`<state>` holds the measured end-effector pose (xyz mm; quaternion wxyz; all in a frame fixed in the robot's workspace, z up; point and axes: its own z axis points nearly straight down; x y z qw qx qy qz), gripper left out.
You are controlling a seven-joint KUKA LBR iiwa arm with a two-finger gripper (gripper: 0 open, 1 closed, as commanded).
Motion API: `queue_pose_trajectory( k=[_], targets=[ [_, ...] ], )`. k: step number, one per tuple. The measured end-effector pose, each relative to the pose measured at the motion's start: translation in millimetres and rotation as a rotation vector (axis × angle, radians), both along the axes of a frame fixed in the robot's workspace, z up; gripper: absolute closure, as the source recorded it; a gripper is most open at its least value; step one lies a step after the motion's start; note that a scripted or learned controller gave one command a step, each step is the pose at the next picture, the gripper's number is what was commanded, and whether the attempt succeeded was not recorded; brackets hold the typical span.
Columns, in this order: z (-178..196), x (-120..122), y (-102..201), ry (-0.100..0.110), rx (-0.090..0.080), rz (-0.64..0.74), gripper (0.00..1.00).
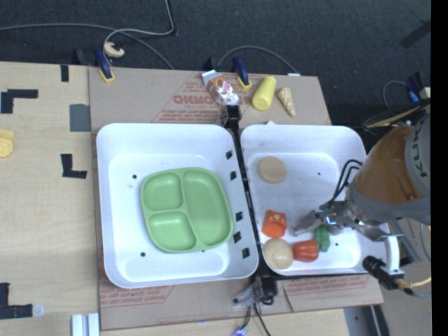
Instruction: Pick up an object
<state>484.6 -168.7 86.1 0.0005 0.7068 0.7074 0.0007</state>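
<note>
Right bin crowded along its near edge; left bin taken up by one tray.

In the right bin [350,145], the orange block [274,224], the cream ball [278,253], the red piece [305,250] and the green piece [323,239] cluster closely, leaving narrow gaps. The arm [392,180] overhangs the bin's right side. The tan disc [271,169] lies apart, open floor around it. In the left bin [112,145], the green divided tray [186,208] covers the middle, with bare margins along the walls.
</note>
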Motion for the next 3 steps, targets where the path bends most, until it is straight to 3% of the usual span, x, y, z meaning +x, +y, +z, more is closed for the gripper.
queue_pose_trajectory(
  k=[1,2,3],
  targets=[
    [10,1,-1,-0.002,-0.002,-0.001,1.00],
    [109,0,-2,0.001,-0.001,0.000,1.00],
    [149,21,98,0.002,0.001,0.002,1.00]
  ],
)
